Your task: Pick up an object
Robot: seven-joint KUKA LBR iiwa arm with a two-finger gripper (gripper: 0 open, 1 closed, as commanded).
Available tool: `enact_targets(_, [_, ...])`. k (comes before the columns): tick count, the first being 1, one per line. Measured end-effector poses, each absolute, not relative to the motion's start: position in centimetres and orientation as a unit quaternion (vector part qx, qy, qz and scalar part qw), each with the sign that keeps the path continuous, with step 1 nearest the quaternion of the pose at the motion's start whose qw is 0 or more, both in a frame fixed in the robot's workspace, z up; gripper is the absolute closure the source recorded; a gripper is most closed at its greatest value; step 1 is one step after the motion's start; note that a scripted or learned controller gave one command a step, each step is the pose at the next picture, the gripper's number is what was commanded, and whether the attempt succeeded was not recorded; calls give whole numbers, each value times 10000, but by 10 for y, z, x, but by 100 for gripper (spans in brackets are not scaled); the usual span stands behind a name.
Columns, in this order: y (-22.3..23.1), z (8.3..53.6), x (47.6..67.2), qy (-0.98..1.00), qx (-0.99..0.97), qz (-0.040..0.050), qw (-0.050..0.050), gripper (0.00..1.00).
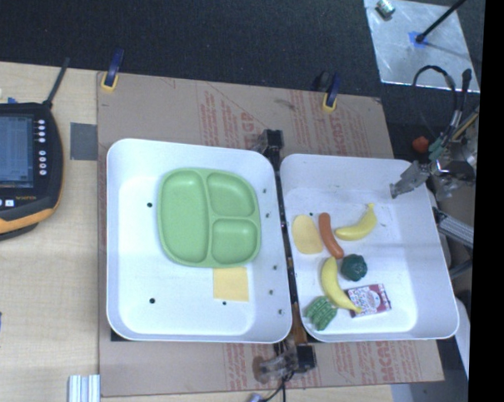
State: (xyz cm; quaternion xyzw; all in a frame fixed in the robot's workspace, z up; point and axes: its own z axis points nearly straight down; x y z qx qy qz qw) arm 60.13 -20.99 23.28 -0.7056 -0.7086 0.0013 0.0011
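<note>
Grey metal end effector [405, 181] hovers over the right white plastic bin's [417, 245] far right corner, grip state unclear, so we judge it must next descend onto the nearby small yellow plastic banana [358, 226].

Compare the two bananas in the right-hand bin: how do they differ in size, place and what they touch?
The upper banana looks smaller than the lower banana. The upper one lies towards the bin's far side, beside the orange sausage; the lower one lies nearer the near side. The lower banana's end overlaps the red packet, while the upper banana lies apart from it. Both are yellow, curved and lie flat in the right bin.
</note>
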Motion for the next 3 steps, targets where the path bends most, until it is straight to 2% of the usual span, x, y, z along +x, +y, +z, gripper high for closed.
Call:
enact_targets(1, [-175, 154, 584, -7095, -7047, 20, 18, 0])
enact_targets(2, [-137, 102, 521, -7086, -7057, 17, 20, 0])
enact_targets(3, [-110, 91, 506, -7094, -7048, 15, 17, 0])
